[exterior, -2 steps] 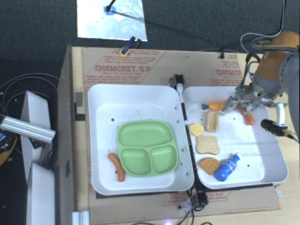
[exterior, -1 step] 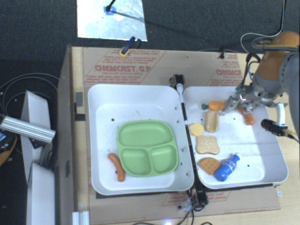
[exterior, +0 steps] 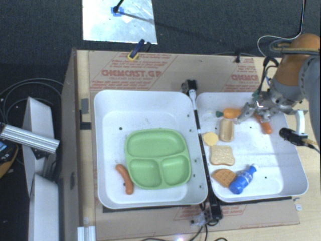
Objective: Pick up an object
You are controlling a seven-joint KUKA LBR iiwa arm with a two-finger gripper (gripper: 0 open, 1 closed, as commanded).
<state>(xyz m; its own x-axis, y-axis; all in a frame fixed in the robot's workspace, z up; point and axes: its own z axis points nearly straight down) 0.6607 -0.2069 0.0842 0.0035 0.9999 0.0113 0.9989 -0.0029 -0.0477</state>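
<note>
Claw (exterior: 257, 110): low over right bin (exterior: 291, 182), beside orange carrot (exterior: 231, 113); grip state cannot tell.
Left bin (exterior: 108, 129): green tray (exterior: 158, 157), sausage (exterior: 125, 178).

Bench: cardboard sheet (exterior: 150, 70) under 2 white bins (exterior: 108, 134). Yellow-blue clamp (exterior: 138, 49) at sheet's far edge. Black cables (exterior: 30, 92) on dark carpet, left.
</note>
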